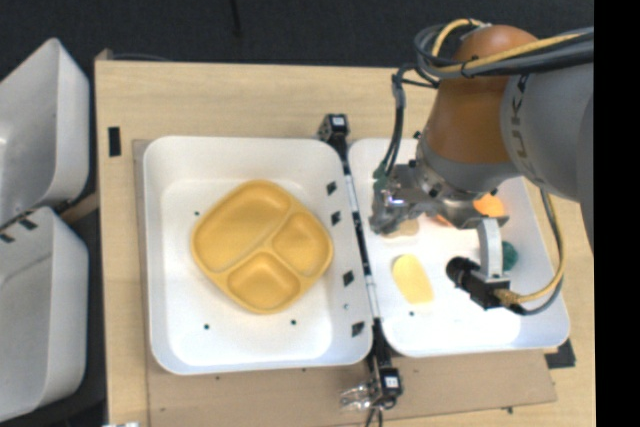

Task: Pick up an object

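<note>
Camera view. The counter (120, 215) carries two shallow white bins side by side. The left bin (165, 315) holds a yellow divided plate (262, 245) with three compartments, lying flat near the bin's middle. The right bin (450, 340) holds a small pale-yellow oblong piece (412, 279), lying flat near the divider between the bins, plus an orange item (489, 206) and a green item (510, 255), both partly hidden behind the arm hardware and too covered to identify.

Candidate for the pick: the pale-yellow piece. Judgement: it looks light, smooth and possibly a little slippery; whether it is stiff or soft I cannot tell. It sits low on the bin floor, so a grip across its narrow width, coming straight down, seems best. The plate is probably stiff and light, but wide and flat, so its rim would be the only place to grip.

Arm pose: the arm reaches in from the right, its orange band (475, 105) above the far part of the right bin, wrist pointing down. The tool (392, 213) hangs over the far-left corner of the right bin, beyond the pale-yellow piece and apart from it. Its state: I cannot tell. No object is visible in it.
</note>
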Controlling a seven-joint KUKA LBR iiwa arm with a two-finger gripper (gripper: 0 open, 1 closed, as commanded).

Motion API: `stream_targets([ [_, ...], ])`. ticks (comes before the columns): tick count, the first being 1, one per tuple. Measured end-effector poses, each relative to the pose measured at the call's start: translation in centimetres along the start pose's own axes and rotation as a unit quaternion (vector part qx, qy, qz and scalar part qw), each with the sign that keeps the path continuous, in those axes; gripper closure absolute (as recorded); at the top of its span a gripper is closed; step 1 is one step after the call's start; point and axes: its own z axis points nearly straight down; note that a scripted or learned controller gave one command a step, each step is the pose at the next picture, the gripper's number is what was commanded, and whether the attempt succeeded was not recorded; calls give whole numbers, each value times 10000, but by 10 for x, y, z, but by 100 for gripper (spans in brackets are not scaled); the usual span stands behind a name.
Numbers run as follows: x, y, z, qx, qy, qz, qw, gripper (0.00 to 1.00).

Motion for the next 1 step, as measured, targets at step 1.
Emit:
stream_targets([
  [1,54,13,10,7,-2,-3,10000,100],
])
